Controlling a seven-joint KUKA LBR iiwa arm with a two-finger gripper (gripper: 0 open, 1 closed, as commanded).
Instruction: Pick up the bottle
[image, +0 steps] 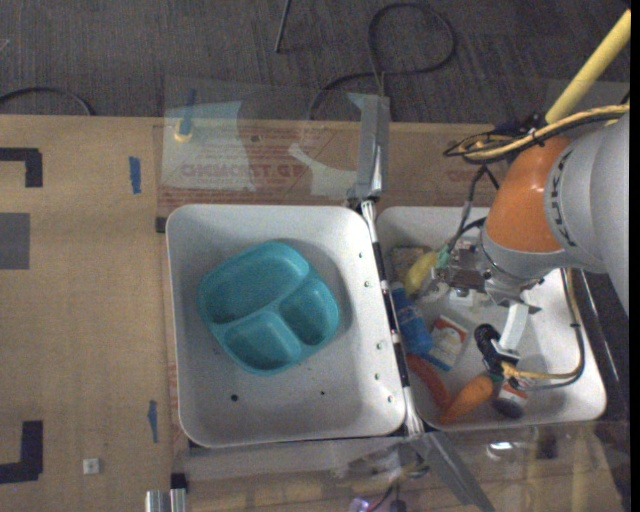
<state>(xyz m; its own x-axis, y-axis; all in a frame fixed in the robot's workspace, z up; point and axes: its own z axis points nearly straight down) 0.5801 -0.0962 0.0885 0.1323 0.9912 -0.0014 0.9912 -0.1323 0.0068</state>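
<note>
A blue bottle (412, 323) lies along the left wall of the right bin (585, 390), its length running front to back. My gripper (452, 272) hangs over the back half of that bin, just right of and behind the bottle, close to a yellow banana-like toy (423, 267). The grey wrist and orange band hide much of the gripper from above. Nothing can be seen held in it.
The left bin (200, 400) holds a teal divided plate (268, 304). In the right bin, a white card (450, 341), a red-orange piece (428, 375) and an orange carrot (470, 397) crowd the space in front of the bottle.
</note>
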